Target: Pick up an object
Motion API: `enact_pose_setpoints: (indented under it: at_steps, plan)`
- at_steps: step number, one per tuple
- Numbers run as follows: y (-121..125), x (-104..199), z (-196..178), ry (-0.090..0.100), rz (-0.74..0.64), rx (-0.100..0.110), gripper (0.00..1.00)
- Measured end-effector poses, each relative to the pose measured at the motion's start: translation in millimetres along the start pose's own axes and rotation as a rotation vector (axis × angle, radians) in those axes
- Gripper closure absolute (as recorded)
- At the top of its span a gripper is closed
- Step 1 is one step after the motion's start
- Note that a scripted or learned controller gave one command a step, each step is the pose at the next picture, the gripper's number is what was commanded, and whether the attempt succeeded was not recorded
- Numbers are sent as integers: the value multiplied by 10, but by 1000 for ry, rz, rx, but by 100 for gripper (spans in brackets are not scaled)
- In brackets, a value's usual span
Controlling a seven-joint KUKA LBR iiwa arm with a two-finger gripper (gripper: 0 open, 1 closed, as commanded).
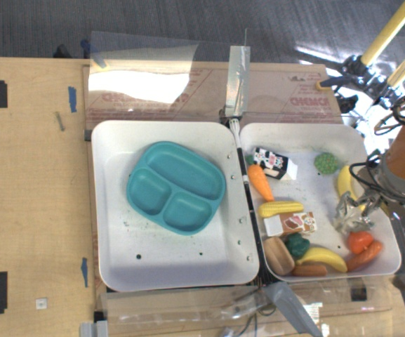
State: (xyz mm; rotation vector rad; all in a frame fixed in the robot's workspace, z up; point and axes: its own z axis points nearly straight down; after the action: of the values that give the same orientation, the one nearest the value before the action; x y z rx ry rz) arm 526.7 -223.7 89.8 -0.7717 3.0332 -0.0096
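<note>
The gripper (354, 213) hangs low over the right side of the right bin (307, 133), its metal fingers pointing down among the toy food. Whether the jaws are open or closed cannot be told, since the fingers blur into cables and glare, and nothing can be seen caught between them.

Just below the jaws, nearly touching them, lies a red-orange toy (361, 241), perhaps a tomato, with a reddish sausage-like piece (364, 257) against its lower side. Just above and slightly left of the jaws a yellow banana (343, 180) curves along the bin's right part, and a green bumpy ball (326, 163) sits beyond it, farther up. Below and left of the jaws a second banana (323, 258) lies near the bin's lower wall, with a dark green piece (297, 245) and a brown bread-like piece (279, 255) beside it.

Left of the jaws, across the bin's middle, are a small printed card or box (300, 222), a yellow corn-like piece (280, 208), an orange carrot (260, 180) and a black-and-white carton (271, 161).

Well apart from the jaws, far to their left, the left bin (118, 258) holds a teal divided plate (177, 187). The arm's orange band (404, 156) shows up and to the right of the jaws.
</note>
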Motion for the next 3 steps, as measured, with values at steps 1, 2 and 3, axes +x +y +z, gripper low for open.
enact_pose_setpoints:
  at_steps: [1,2,3]
  plan:
    - [-296,-561,13,0,28,-1,100]
    - [-295,-552,20,2,28,-2,0]
    - [-291,-553,21,1,101,-4,0]
